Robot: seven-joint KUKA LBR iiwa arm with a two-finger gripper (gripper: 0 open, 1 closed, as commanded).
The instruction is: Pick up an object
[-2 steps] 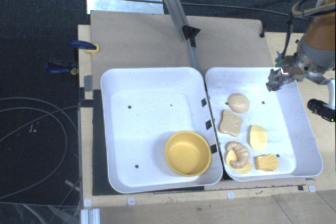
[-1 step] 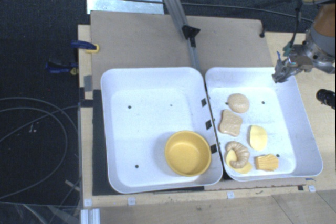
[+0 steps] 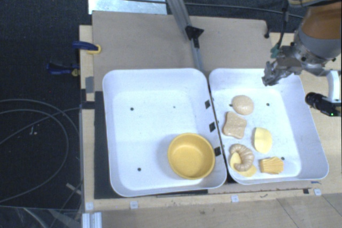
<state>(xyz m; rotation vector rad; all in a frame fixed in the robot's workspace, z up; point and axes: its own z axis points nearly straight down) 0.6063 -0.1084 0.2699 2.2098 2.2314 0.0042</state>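
Note:
My gripper (image 3: 269,78) hangs over the far edge of the right bin (image 3: 304,115), above and to the right of the items. Nothing shows between its fingertips. In the right bin lie a round beige bun (image 3: 242,104), a tan toast-like piece (image 3: 234,125), a pale yellow slice (image 3: 262,140), a curled croissant-like piece (image 3: 242,156) and a ridged orange-yellow piece (image 3: 271,165). A yellow bowl (image 3: 191,155) sits in the left bin (image 3: 139,115) at its near right corner.
A grey pole (image 3: 179,5) slants across the bench behind the bins. Black clips (image 3: 212,126) sit along the seam between the bins. Cables lie on the dark floor at left. A blue clamp (image 3: 85,46) grips the bench's left edge.

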